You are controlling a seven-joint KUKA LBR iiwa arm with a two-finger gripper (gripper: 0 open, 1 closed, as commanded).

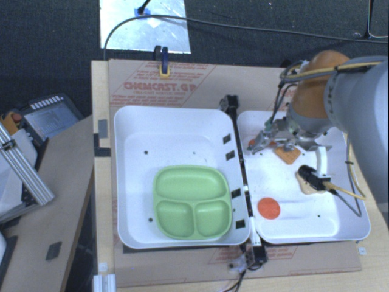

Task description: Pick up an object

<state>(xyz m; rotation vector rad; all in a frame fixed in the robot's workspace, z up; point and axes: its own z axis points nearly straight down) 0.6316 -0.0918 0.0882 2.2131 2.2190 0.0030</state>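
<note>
Behind bins: cardboard (161, 85) reads "CHEMCAST" | hand (267, 140) over right bin (304, 224)

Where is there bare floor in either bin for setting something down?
Left bin: bare floor behind and left of the green tray. Right bin: a bare strip right of the orange disc. Its back half is crowded by the gripper and small objects.

Left bin (130, 139): beside the right bin (349, 221) on the bench (100, 96), their inner walls touching.
Tray (193, 201): in the left bin, toward its near right corner.
Disc (269, 208): in the right bin, near its front left.
Claw (267, 140): over the right bin's rear left.
Block (288, 154): in the right bin, just right of the claw.
Tan piece (311, 184): right of the disc, in front of the block.
</note>
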